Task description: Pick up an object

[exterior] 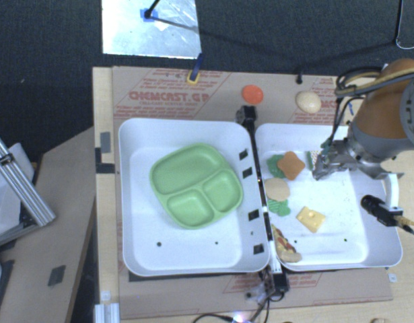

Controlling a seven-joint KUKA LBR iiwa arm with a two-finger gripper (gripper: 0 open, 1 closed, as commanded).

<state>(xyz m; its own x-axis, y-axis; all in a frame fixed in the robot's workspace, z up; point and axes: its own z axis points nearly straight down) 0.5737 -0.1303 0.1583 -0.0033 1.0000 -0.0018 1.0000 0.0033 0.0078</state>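
**Gripper low in the right bin, beside the orange piece**

I see the gripper [322,167] down inside the right bin [348,247], near its far edge. How its claw stands I cannot tell. The orange food piece [291,165] lies just to its left, apart from it. Nearer me sit a beige round piece [277,190], a green leafy piece [281,208] and a yellow cheese wedge [310,219]. The left bin [136,173] holds a green divided plate [195,185].

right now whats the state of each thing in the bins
green tray: upright, in the left bin.
orange piece: flat, in the right bin.
cheese wedge: loose on the right bin floor.
gripper: low over the right bin, beside the orange piece.
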